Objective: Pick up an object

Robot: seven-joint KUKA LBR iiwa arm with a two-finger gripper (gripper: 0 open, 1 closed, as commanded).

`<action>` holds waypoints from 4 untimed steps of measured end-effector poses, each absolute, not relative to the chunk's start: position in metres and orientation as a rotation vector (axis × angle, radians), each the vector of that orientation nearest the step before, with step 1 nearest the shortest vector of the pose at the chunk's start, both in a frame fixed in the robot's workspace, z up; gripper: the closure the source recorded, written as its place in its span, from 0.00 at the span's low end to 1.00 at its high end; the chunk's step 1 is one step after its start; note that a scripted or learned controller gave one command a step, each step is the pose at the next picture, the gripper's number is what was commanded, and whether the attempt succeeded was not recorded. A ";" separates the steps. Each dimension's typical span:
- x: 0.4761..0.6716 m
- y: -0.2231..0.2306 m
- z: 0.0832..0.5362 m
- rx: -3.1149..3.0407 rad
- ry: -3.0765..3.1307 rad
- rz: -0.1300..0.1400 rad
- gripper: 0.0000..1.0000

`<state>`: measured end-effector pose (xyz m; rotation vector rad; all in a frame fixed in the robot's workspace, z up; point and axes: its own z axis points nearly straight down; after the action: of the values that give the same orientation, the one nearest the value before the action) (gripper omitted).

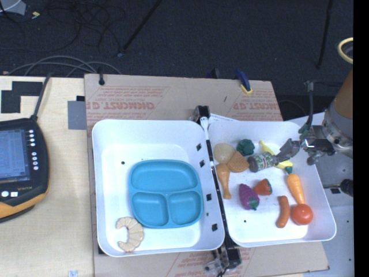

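The right bin (323,227) holds several toy foods: a green broccoli piece (245,146), a beige egg shape (223,152), a purple eggplant (248,196), a red pepper (263,187), a carrot (296,188), a sausage (282,211) and a tomato (301,213). A small grey-green bottle-like item (262,162) lies beside a yellow piece (268,150). My gripper (290,148) reaches in from the right over the bin's upper right part, its tip just right of that bottle-like item. Nothing is visibly lifted.
The left bin (106,154) holds a blue divided plate (165,192) and a croissant (130,234). Both bins sit on a cardboard sheet (173,100). A teach pendant (17,166) lies at the far left. Cables run across the dark floor behind.
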<state>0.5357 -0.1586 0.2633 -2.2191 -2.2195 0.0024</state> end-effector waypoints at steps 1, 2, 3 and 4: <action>0.535 -0.159 0.273 -2.217 -2.219 0.004 1.00; 0.591 -0.114 0.200 -2.211 -2.222 0.004 1.00; 0.575 -0.056 0.294 -2.216 -2.229 -0.006 1.00; 0.520 -0.029 0.338 -2.217 -2.222 0.001 1.00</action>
<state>0.5204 -0.0288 0.3379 -2.2174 -2.2220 0.0007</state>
